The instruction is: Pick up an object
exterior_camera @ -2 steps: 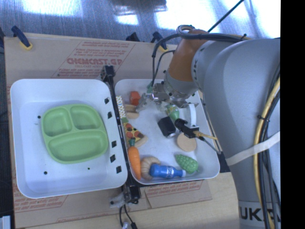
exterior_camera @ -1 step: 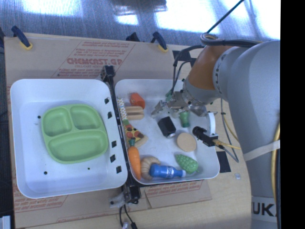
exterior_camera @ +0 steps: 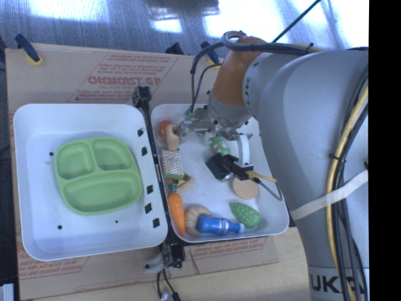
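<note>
Camera view: looks down at a slant on a cardboard-covered tabletop (exterior_camera: 94, 74) that carries two shallow white bins side by side.
Left bin (exterior_camera: 28, 168): holds a light green divided plastic plate (exterior_camera: 97, 174) with three compartments, lying flat near the middle.
Right bin (exterior_camera: 276, 209): holds a scatter of small toy things, all candidates for the pick.
Arm: the grey arm with an orange band (exterior_camera: 229, 83) reaches in from the right and bends down over the far half of the right bin.
Pincer (exterior_camera: 213, 133): low over the far half of the right bin; I cannot tell whether it is released or clenched, nor whether it grasps anything.
Small green-and-white piece (exterior_camera: 219, 146): just beside the pincer, on its near side.
Tan-and-orange rounded piece (exterior_camera: 168, 134): at the bin's left wall, near the pincer.
Woven tan-and-white block (exterior_camera: 172, 163): along the left wall, just nearer than the rounded piece.
Layered sandwich-like piece (exterior_camera: 180, 182): just beside the woven block.
Orange toy carrot (exterior_camera: 176, 211): lies along the left wall at the near end.
Tan bread-like roll (exterior_camera: 195, 216): beside the carrot.
Blue bottle with a white cap (exterior_camera: 218, 225): on its side by the near wall, touching the roll.
Bumpy green oval piece (exterior_camera: 245, 214): just beside the bottle's cap.
Flat round tan disc (exterior_camera: 245, 188): between the green oval and the pincer.
</note>
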Robot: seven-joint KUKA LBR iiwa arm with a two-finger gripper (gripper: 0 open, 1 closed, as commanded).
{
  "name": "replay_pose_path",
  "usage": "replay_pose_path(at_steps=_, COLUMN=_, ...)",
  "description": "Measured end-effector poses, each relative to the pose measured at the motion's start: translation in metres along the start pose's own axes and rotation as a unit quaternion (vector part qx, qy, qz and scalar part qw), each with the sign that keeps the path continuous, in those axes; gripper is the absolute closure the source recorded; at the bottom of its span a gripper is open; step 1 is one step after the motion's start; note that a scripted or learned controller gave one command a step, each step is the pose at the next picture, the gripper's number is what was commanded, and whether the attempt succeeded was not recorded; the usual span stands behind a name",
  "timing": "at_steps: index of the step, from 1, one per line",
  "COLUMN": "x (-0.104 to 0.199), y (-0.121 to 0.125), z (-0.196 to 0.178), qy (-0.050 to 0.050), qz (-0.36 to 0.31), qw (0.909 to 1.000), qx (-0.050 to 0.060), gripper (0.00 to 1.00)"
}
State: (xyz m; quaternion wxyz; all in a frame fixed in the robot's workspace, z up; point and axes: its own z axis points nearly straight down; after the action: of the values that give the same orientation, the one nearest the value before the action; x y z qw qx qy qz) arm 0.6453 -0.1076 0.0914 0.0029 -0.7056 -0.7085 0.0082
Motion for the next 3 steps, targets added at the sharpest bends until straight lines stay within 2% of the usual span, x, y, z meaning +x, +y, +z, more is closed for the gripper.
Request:
replay_pose_path(at_steps=1, x=-0.071, y=-0.016, z=0.001, qy=0.006, qz=-0.001, qw=1.0000, qx=-0.005, gripper=0.00)
replay_pose_path(at_steps=2, x=-0.093, y=-0.023, z=-0.032, qy=0.013, qz=-0.005, qw=0.9999, qx=-0.008, gripper=0.00)
replay_pose_path(at_steps=3, x=-0.089, y=-0.019, z=-0.006, qy=0.017, qz=-0.007, qw=0.9998, qx=-0.004, gripper=0.00)
